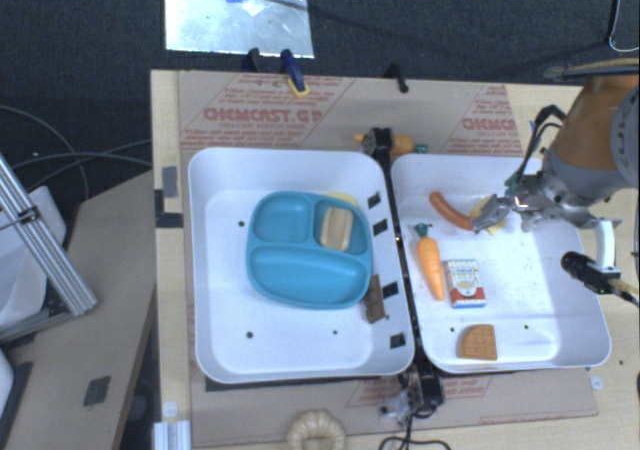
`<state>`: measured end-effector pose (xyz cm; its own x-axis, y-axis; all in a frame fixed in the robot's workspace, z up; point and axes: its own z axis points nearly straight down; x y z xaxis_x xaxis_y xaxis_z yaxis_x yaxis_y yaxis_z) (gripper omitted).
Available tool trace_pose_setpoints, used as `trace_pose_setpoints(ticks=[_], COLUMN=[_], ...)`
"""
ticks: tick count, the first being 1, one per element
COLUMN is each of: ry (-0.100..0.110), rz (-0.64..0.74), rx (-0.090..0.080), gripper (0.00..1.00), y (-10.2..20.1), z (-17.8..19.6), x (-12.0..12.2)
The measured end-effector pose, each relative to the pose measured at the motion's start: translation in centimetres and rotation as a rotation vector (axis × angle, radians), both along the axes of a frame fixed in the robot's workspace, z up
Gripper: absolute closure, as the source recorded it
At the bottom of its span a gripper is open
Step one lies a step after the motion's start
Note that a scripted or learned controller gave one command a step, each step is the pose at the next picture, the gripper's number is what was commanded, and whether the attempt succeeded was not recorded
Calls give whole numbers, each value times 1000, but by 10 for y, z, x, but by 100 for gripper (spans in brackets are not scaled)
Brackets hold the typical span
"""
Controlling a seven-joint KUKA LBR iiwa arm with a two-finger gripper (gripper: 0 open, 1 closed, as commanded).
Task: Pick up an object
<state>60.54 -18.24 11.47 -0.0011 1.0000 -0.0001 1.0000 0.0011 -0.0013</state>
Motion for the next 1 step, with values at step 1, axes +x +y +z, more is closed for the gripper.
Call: trace_pose_setpoints(ticks=[1], ry=[-1], rz=[0], rx=[0], gripper=[0], y=[0], z=[-31], x=[1])
